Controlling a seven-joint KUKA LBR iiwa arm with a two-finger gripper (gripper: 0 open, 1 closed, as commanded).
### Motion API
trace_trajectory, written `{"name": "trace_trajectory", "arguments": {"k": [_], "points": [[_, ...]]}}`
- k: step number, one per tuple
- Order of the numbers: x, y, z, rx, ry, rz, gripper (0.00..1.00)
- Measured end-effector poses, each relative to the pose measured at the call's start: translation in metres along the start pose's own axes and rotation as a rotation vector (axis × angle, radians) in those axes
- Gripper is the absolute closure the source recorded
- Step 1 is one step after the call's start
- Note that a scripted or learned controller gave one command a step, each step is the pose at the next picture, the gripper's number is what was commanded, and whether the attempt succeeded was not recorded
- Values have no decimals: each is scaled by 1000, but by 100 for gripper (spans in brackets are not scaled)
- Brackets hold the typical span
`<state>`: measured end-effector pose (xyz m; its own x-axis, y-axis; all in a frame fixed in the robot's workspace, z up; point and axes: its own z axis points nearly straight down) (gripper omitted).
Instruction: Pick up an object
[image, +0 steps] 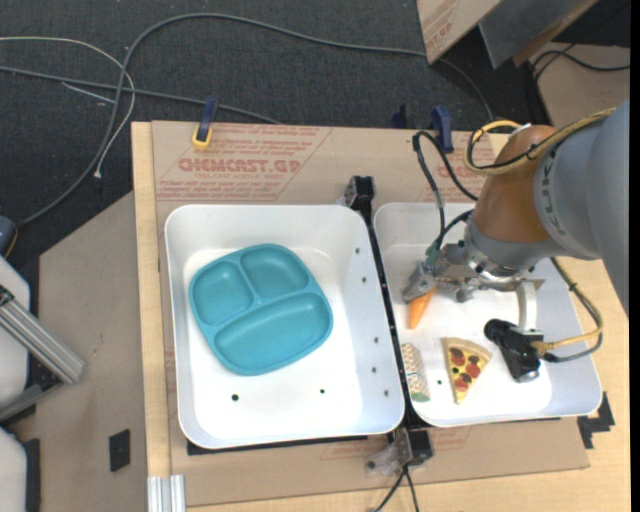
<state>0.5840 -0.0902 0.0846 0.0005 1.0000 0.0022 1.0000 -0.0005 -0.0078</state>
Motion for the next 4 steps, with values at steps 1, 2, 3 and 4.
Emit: {"name": "trace_trajectory", "arguments": {"k": [1,2,3,4], "points": [[0,2,-15,-8,0,1,100],[-1,3,-79,-15,-3,-1,100],[-5,-1,-143,-16,-3,-1,100],[-5,0,-184,-14,-3,-2,100]]}}
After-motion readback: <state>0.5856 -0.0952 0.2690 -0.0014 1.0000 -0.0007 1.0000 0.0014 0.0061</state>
